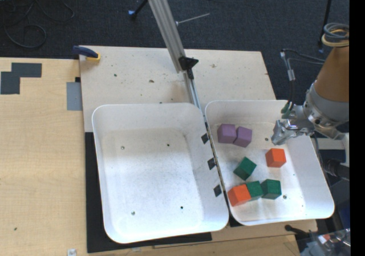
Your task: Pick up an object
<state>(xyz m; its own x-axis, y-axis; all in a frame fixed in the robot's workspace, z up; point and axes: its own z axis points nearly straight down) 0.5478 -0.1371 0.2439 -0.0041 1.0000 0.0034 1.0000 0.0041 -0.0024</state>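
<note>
Camera view: the gripper (280, 133) is seen above the right bin (319, 203), at 3 o'clock; its grip cannot be told. An orange block (275, 157) lies just below, at 6 o'clock of it.

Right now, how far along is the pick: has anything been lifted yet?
Done: the gripper is over the right bin, beside the lone orange cube. In hand: nothing visible between its fingers. Left: the whole grasp and lift; two purple cubes, three green cubes and the other orange cube all lie on the bin floor.
</note>
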